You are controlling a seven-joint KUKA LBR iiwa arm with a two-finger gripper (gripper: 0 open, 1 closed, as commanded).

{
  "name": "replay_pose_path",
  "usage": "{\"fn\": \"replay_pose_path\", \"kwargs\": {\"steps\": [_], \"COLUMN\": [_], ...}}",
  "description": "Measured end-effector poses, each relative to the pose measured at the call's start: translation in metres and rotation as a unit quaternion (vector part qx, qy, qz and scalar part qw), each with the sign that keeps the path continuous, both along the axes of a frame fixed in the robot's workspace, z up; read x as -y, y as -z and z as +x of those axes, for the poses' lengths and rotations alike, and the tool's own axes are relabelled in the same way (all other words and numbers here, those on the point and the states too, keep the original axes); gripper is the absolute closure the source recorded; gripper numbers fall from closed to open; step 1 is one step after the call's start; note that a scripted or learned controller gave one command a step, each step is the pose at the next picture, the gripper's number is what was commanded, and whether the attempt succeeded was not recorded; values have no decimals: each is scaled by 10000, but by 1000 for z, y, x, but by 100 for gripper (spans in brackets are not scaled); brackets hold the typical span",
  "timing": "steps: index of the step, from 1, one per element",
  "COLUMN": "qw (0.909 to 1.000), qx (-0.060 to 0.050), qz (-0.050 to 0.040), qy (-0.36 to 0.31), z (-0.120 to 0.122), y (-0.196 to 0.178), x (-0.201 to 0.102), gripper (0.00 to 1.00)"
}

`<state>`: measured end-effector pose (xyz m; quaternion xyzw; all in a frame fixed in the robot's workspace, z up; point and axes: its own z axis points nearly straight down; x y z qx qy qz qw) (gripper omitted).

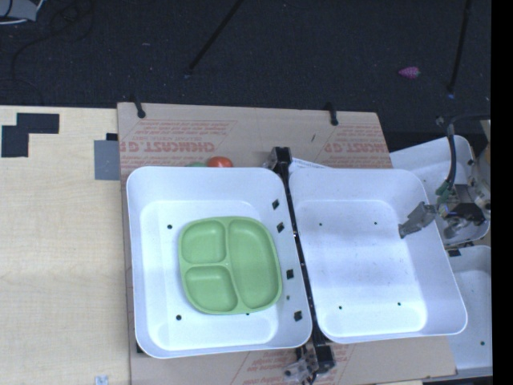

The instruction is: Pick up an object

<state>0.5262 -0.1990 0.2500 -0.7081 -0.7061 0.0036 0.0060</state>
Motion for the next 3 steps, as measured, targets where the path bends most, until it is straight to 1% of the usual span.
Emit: {"fn": "replay_pose_path", "kwargs": {"steps": [1,2,3], "qw": [10000,10000,10000], "qx": [54,32,34], "qz": [-12,-6,-3], "qy": [-13,-10,-13], "z": [2,5,8], "y": [-6,45,108], "x": [0,8,4], "gripper": [0,0,0]}}
